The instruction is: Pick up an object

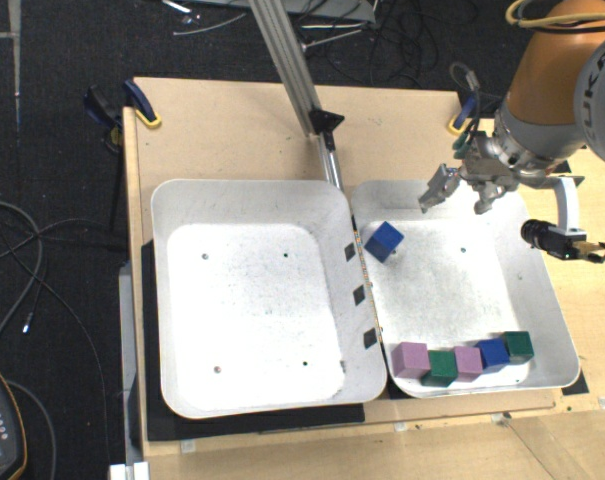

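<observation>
A blue cube (384,240) lies near the left wall of the right bin (482,268). Along that bin's front edge runs a row of cubes: pink (411,359), green (442,367), pink (468,360), blue (494,352) and dark green (519,345). My gripper (460,194) hangs over the back of the right bin, to the right of and behind the blue cube. Its fingers are spread open and nothing is between them.
The left bin (252,298) sits beside the right one, joined by a divider with black clips (360,293). A slanted metal pole (292,58) crosses behind the bins. Clamps (142,103) hold the wooden bench's back corners.
</observation>
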Controlling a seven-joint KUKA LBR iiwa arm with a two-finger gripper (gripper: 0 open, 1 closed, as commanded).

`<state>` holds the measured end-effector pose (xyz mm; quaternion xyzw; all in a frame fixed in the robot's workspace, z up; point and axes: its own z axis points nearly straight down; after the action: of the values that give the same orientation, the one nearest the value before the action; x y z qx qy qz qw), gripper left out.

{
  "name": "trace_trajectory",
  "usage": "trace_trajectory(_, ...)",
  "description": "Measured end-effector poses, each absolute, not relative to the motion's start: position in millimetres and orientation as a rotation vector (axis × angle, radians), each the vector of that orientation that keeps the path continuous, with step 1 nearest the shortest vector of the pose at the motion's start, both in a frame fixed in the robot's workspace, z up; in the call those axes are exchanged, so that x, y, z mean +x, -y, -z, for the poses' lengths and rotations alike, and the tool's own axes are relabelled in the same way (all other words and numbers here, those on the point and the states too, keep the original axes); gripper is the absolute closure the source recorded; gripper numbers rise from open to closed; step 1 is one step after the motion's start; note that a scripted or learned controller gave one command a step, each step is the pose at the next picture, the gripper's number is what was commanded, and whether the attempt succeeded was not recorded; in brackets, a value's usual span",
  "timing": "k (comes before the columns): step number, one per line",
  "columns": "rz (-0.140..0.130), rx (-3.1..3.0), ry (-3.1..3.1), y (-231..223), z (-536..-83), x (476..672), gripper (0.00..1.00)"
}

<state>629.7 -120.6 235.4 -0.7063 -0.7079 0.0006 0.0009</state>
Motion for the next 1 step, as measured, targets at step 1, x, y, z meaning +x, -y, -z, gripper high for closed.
trace_trajectory(1, -0.003, -2.224, 2.216, 176.2, -92.4, 593.3, 0.0)
